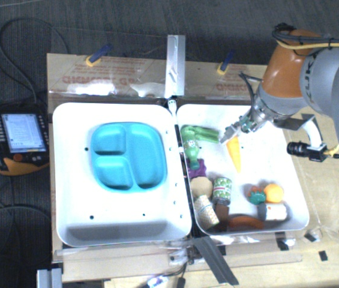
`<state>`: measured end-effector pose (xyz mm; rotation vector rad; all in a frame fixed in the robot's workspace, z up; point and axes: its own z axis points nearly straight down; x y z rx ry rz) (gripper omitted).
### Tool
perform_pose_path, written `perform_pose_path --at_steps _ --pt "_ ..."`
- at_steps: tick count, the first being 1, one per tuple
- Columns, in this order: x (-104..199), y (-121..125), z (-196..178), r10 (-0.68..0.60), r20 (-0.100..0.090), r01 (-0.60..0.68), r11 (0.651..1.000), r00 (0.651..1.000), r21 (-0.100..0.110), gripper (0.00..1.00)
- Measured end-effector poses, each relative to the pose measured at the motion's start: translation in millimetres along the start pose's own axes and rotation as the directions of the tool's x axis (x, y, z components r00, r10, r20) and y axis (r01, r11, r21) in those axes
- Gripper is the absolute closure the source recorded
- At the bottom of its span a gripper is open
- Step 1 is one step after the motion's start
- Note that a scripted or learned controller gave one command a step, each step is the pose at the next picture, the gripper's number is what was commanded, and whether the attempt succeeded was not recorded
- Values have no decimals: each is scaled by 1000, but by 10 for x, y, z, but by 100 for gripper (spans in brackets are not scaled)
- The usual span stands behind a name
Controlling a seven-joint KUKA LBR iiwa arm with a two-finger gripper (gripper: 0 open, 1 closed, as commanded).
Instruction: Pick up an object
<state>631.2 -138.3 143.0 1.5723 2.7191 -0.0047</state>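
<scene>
Along the near wall of the right bin (289,179) lie a dark brown item (244,222), a small white cylinder (275,212), an orange ball (273,192) and a teal-and-red toy (257,195). At the bin's near-left corner stand a pale cylinder (206,212), a tan round piece (201,186) and one green-labelled can (222,189). Farther back are a purple toy (194,167), a green toy (195,135) and one yellow cone (234,154), lying free on the bin floor. The gripper (236,130) hangs just beyond the cone's far end; whether its fingers are apart or together cannot be told. The left bin (73,215) holds one blue three-compartment tray (128,155). Several crowded items overlap and are hard to name.
</scene>
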Motion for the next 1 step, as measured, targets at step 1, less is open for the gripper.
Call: perform_pose_path --at_steps 1 --pt "-244 251 -632 18 0 -18 1000 1000 -3 100"
